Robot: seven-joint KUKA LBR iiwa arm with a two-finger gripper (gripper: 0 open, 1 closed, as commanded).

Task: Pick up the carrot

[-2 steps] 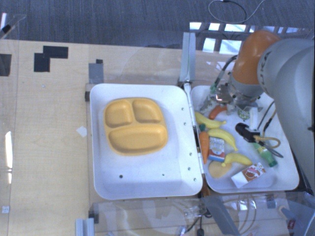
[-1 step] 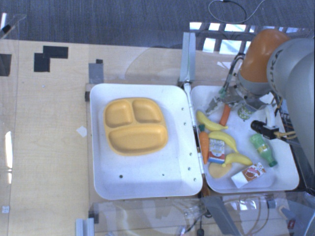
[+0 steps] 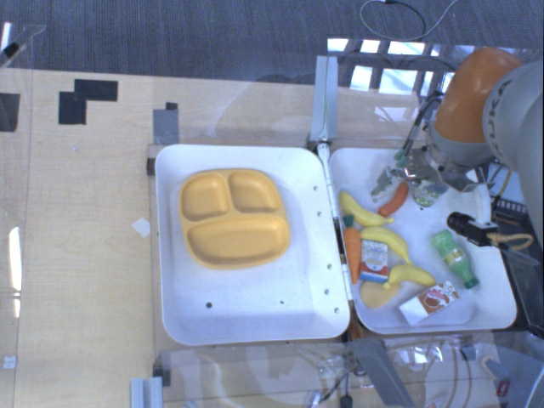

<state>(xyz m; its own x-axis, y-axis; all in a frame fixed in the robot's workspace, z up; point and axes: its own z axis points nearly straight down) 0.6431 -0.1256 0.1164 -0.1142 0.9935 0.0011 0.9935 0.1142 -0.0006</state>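
Overhead slanted view of two shallow white bins set side by side. The left bin (image 3: 246, 321) holds a yellow plastic divided tray (image 3: 234, 218). The right bin (image 3: 489, 313) holds the clutter: an orange carrot (image 3: 352, 253) lying lengthwise against the bin's left wall, just beside a small red-and-blue packet (image 3: 375, 259); yellow bananas (image 3: 367, 212) (image 3: 399, 257) flank the packet above and to its right, and a pale yellow round piece (image 3: 379, 294) lies below it. A red-and-white carton (image 3: 430, 303) and a green plastic bottle (image 3: 453, 259) lie farther right. The metal two-finger gripper (image 3: 393, 182) hangs near the bin's upper part, over a small orange-red sausage-shaped item (image 3: 393, 200), well apart from the carrot. Whether it is spread or closed cannot be told.
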